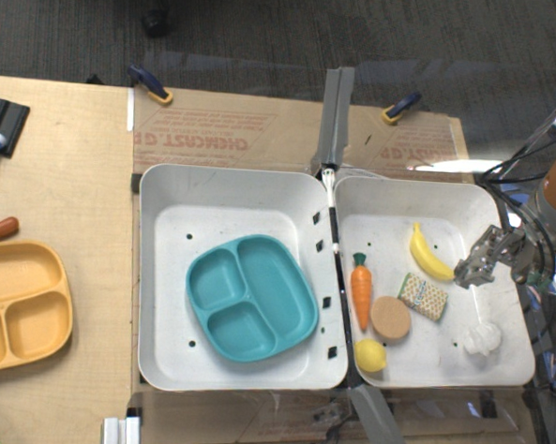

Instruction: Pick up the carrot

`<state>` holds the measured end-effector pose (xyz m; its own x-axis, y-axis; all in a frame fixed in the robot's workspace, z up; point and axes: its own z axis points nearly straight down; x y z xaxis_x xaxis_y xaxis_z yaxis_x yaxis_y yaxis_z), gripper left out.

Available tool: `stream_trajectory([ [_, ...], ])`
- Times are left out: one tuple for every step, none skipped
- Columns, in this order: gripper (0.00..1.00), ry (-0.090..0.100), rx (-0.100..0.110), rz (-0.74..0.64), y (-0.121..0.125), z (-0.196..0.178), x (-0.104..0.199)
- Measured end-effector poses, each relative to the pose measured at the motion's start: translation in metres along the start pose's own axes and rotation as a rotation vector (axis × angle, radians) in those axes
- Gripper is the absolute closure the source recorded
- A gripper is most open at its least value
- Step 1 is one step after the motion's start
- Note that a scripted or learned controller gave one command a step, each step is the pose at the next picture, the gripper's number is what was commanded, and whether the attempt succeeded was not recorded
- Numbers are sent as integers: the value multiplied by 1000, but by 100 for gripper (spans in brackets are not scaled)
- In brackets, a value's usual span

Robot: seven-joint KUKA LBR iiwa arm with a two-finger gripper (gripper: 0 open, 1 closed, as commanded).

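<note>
Lying in the right bin [504, 207], the carrot [361, 290] rests near the left wall, green top pointing away from the camera. A round tan disc [390, 319] touches its lower right side, and a lemon [370, 355] sits just below its tip. A banana [429, 254] and a patterned sponge [423, 297] lie further right. The end effector [470, 273] hovers beside the banana's right end, well apart from the carrot; nothing is visible in its grasp, and its degree of opening cannot be determined. The left bin [162, 275] contains a teal divided plate [251, 297].
</note>
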<state>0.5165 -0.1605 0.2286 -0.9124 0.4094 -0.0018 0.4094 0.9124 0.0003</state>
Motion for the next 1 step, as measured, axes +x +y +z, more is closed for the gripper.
stream_trajectory([
  [100,-2,0,246,-45,-21,-51],
])
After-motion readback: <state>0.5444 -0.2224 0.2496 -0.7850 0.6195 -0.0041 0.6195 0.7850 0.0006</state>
